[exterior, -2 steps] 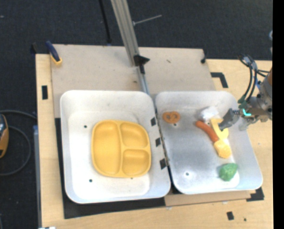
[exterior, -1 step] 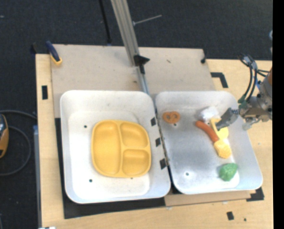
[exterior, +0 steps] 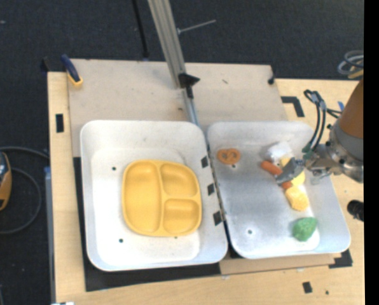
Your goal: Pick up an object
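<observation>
A robotics lab — plywood bench (exterior: 145, 88), two white bins (exterior: 100, 170), aluminium mast (exterior: 167, 33).

We count two white bins: left bin (exterior: 100, 138), right bin (exterior: 253, 215). One yellow divided tray (exterior: 161, 197) in the left. In the right, five small items: one pretzel (exterior: 228, 155), one carrot (exterior: 271, 167), one white lump (exterior: 279, 150), one yellow piece (exterior: 297, 197), one green piece (exterior: 304, 229).

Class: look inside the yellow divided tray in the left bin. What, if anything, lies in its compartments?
The yellow divided tray in the left bin shows three bare compartments with nothing lying in them. Whatever is beneath the tray is covered.
</observation>
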Controlling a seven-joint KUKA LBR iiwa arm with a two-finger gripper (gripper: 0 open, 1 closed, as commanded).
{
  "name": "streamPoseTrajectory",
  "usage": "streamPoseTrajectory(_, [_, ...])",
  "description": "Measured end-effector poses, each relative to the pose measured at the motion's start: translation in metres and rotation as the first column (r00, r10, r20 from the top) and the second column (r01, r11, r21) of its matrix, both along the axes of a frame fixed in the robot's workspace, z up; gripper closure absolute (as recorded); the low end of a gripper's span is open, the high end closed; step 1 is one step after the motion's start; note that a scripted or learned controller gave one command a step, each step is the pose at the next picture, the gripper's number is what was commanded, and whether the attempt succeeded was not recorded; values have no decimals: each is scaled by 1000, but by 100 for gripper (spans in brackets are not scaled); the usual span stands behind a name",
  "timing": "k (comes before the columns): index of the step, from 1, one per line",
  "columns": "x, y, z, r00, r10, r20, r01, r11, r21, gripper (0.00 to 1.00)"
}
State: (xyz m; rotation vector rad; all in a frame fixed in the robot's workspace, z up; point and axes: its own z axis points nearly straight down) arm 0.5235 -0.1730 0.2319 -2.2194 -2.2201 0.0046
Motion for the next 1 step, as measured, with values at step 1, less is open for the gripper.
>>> streamPoseTrajectory(1, [-7,5,-49,1000,0,1,0,1000,0,0])
